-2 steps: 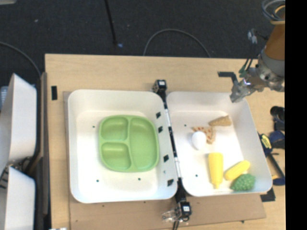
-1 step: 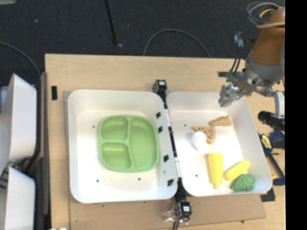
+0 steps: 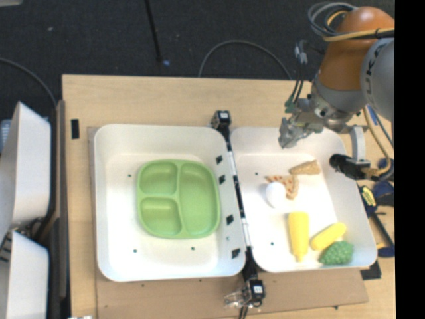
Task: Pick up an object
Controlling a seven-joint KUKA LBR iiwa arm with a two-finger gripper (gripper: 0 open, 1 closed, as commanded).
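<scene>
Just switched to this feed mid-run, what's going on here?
The arm's gripper hangs over the far edge of the right bin, holding nothing visible. Below it lie a white ball, a tan wedge, a yellow block, a yellow piece and a green bumpy item. The left bin holds a green divided plate.

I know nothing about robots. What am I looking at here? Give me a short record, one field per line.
arm: grey with an orange band, reaching in from the right
gripper: hovering above the far edge of the right bin, nothing seen between its fingers
left bin: holds a green divided tray
right bin contents: white ball, tan wedge, yellow block, yellow oblong piece, green bumpy piece
small tan pretzel-like piece: beside the white ball
task state: no object picked up yet
</scene>
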